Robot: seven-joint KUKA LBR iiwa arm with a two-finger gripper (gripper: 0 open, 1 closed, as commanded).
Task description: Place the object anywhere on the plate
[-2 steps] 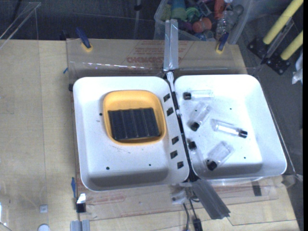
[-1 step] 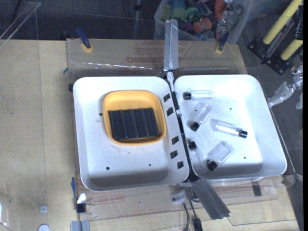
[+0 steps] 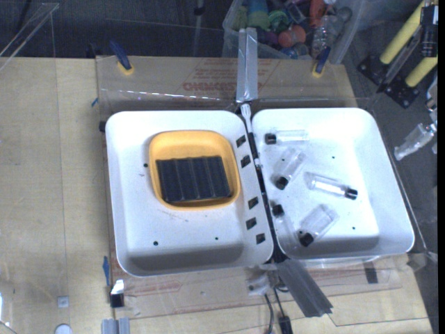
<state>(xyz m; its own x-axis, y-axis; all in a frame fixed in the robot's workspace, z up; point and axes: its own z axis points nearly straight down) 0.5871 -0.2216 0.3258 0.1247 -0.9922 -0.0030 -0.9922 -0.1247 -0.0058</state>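
Eyes on the yellow plate (image 3: 158,147), sitting square in the left white bin (image 3: 125,186), and there's the dark ribbed slab (image 3: 193,178) lying flat right on it. It covers most of the plate's floor, with yellow rim showing all the way round. The ribs run away from the camera, side by side.

Right of the plate, across the dark divider (image 3: 252,179) where the two bins meet, the right white bin (image 3: 375,179) holds a scatter of clear vials with black caps. One vial (image 3: 285,136) lies level with the plate's far edge. A second (image 3: 288,168) is tilted, level with the plate's middle. A third (image 3: 332,186) lies farther right of the plate, its cap pointing away from it. A fourth (image 3: 314,223) sits nearer the camera than the plate's near edge. A small black cap (image 3: 277,209) rests just beyond the divider; whether a vial is attached to it, I can't say.

Beyond the plate, up behind the bins, a clear tub of coloured toys (image 3: 292,9) stands off the bench. Two blue clamps (image 3: 124,62) pin a clear sheet there.

As for the gripper's jaws, open or closed, I cannot tell.
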